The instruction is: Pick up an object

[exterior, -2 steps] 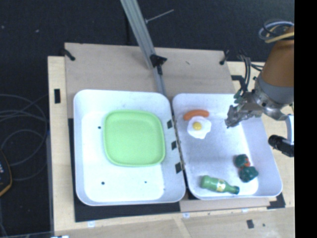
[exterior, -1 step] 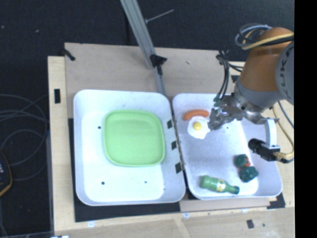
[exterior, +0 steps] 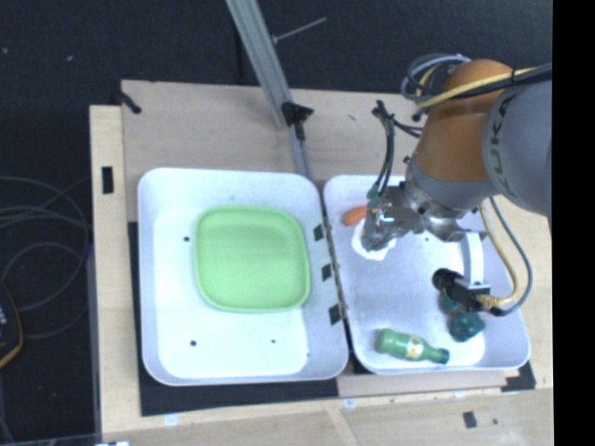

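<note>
My gripper (exterior: 376, 235) hangs low over the back left part of the right bin (exterior: 409, 295), right above a small white object (exterior: 374, 250) that peeks out under it. An orange piece (exterior: 353, 216) lies just to the gripper's left, near the bin's back left corner. A green bottle (exterior: 410, 346) lies on its side near the bin's front edge. A dark teal object (exterior: 462, 323) sits at the right, under a black part.
The left bin (exterior: 167, 342) bears a light green square plate (exterior: 252, 257). A grey metal pole (exterior: 265, 59) slants up from between the bins at the back. The arm's grey and orange body (exterior: 465, 137) overhangs the right bin's back. Cables loop along the right.
</note>
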You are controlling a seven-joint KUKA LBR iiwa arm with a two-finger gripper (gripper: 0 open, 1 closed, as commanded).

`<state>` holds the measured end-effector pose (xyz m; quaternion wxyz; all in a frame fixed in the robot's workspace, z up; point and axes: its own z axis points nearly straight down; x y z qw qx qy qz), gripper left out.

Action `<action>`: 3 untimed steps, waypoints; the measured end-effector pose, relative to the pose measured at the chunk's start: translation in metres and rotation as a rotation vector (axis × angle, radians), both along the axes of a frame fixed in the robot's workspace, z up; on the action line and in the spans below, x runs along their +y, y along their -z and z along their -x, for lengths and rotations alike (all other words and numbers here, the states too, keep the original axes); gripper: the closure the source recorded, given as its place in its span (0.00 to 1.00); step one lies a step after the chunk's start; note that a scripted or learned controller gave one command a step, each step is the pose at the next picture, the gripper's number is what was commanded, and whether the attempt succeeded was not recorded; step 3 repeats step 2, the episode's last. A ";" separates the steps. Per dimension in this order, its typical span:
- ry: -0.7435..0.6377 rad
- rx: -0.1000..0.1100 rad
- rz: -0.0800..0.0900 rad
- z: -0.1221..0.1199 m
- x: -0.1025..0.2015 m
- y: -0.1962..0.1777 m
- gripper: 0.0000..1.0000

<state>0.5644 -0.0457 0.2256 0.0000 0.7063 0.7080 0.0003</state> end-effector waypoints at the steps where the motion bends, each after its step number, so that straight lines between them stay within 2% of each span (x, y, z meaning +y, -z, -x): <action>1: -0.001 0.000 0.000 0.013 0.053 0.005 1.00; 2: -0.003 -0.001 -0.001 0.025 0.113 -0.006 1.00; 3: -0.003 -0.001 -0.001 0.025 0.113 -0.006 1.00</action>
